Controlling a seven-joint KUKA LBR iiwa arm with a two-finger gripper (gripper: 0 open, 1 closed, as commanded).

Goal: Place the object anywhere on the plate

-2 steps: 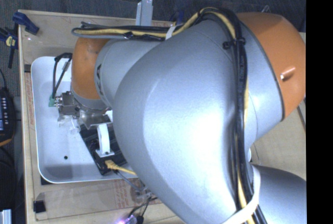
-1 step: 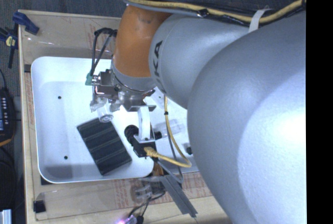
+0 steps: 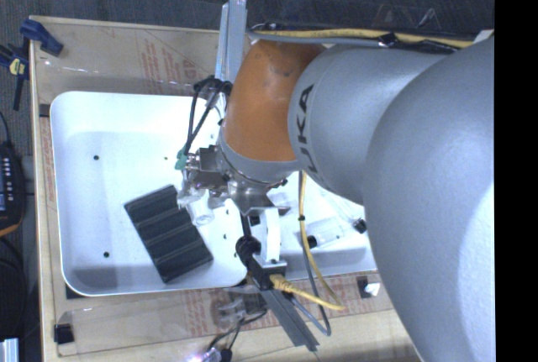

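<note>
The gripper (image 3: 197,199) hangs mid-frame over the left bin (image 3: 76,125), its grip hidden from me. Just beside it lies a dark ribbed block (image 3: 166,233), flat on the bin floor, long axis running upper left to lower right. Nothing looks placed yet.

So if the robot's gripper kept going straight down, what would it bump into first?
Probably the dark ribbed block lying in the left white bin, or the bin floor right beside it. The gripper sits over the block's upper right edge, but depth is hard to judge from above.
</note>
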